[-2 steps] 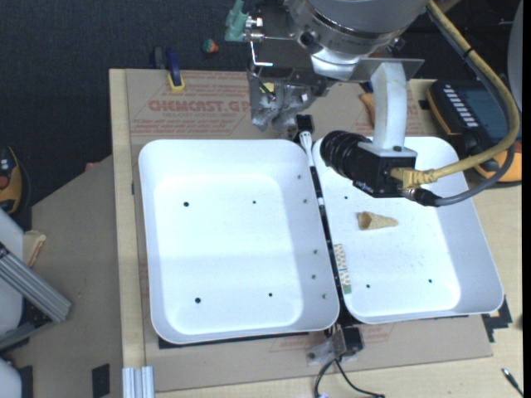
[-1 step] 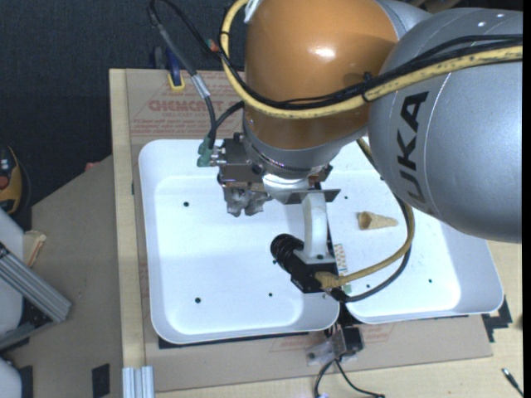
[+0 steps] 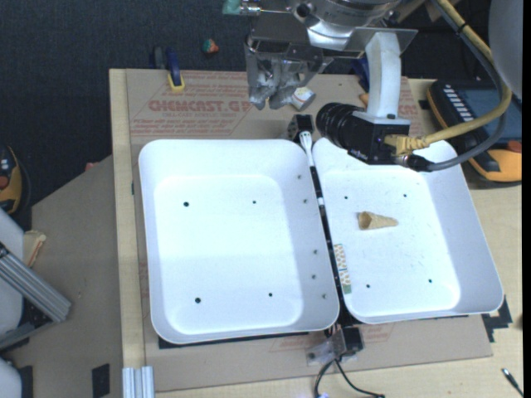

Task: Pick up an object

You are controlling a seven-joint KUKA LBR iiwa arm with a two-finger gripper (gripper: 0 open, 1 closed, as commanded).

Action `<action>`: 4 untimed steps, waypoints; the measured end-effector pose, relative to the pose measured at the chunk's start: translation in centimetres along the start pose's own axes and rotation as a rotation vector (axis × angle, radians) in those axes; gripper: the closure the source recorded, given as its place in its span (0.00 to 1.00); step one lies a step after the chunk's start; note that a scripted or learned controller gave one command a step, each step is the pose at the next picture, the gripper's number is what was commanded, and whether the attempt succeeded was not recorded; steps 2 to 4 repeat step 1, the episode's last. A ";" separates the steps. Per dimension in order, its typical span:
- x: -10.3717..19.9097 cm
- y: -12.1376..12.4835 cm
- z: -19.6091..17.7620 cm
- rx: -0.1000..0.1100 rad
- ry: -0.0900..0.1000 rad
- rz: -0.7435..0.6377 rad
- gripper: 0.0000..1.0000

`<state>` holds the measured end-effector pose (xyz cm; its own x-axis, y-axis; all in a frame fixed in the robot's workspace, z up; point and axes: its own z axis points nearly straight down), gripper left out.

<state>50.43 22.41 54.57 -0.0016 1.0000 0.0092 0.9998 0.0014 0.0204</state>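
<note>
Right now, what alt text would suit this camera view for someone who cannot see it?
A robot arm's tool hangs above the bench behind two shallow white bins set side by side. The right bin holds one small tan scrap; the left bin sits beside it.
</note>
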 end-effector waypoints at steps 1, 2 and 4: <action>-0.2 2.1 16.0 0.036 -0.017 0.004 1.00; -0.2 2.1 16.0 0.036 -0.017 0.004 1.00; -0.2 2.1 16.0 0.036 -0.017 0.004 1.00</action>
